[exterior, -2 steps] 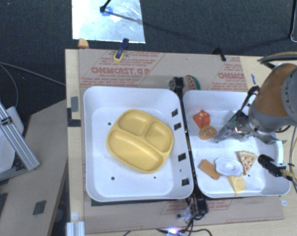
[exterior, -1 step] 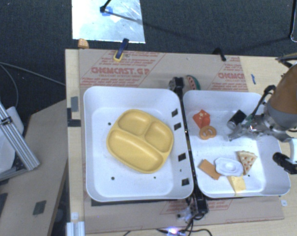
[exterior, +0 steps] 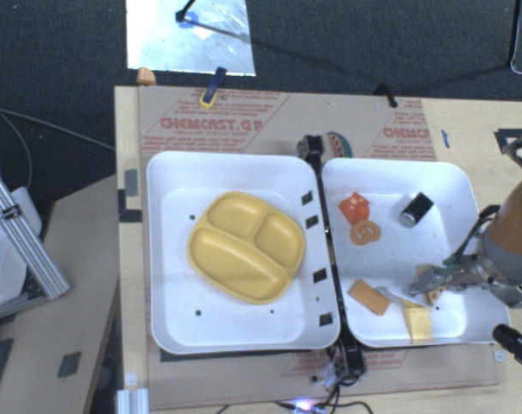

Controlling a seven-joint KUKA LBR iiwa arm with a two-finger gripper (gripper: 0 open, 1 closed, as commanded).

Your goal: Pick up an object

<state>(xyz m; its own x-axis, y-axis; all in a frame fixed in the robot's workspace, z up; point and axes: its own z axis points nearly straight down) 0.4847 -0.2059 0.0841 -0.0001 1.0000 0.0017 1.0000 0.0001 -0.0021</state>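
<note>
Cardboard (exterior: pixel 243 119) under the bins (exterior: pixel 166 179) reads "CHEMCAST GP" in red.

The bench (exterior: pixel 243 119) is a pale board printed with red lettering, seen at a slant from above. Two shallow white bins sit side by side on it, touching along their inner walls. The left bin (exterior: pixel 170 188) fills the middle of the board; the right bin (exterior: pixel 455 179) reaches toward the board's right side. A blue and yellow tool (exterior: pixel 213 87) lies on the bench's far edge, just behind the left bin. A small tan block (exterior: pixel 145 77) rests at the far left corner. A dark clamp (exterior: pixel 311 146) stands at the far end of the seam between the bins.
</note>
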